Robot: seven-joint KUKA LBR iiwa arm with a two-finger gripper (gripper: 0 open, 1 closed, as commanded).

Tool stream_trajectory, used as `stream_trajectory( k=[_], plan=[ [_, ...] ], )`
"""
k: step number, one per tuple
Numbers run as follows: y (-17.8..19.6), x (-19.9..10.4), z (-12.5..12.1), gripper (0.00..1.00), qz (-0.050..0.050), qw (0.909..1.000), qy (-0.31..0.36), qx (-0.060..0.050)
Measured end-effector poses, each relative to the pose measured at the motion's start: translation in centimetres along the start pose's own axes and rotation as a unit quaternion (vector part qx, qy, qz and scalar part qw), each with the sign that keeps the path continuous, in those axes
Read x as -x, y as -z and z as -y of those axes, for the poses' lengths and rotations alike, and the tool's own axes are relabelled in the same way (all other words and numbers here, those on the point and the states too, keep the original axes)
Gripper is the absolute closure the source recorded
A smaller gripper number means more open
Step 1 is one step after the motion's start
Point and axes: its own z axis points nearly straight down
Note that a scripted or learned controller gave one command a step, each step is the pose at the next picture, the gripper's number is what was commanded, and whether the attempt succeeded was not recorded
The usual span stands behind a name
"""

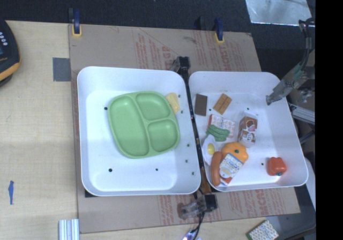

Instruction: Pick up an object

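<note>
The right bin (268, 81) holds several small items. Among them are a dark brown block (201, 104), a tan cracker (222, 103), a red and white packet (221, 123) over a green piece (218, 133), and a brown pouch (247, 129). Nearer the front lie an orange fruit with a label (232, 161), an orange sausage (215, 167) and a red pepper (276, 166). My gripper (274, 95) hangs over the bin's right rear corner, apart from all of these, with nothing seen in it.
In the left bin (94, 126) a green divided plate (143, 123) lies with a small yellow piece (172, 103) at its right edge. Clamps hold the brown board at the back. A dark device sits at the far left.
</note>
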Motion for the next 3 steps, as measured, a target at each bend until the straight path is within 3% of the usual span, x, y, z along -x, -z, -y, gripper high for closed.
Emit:
stream_trajectory(
  k=[1, 2, 3],
  plan=[
    [-17.2, -1.7, -1.5, 0.0, 0.0, 1.0, 0.002, 0.003],
    [-16.1, -1.5, -1.4, 1.0, 0.001, 1.0, 0.002, 0.001],
    [-7.1, -12.3, -0.9, 1.0, -0.001, 1.0, 0.001, 0.0]
  ],
)
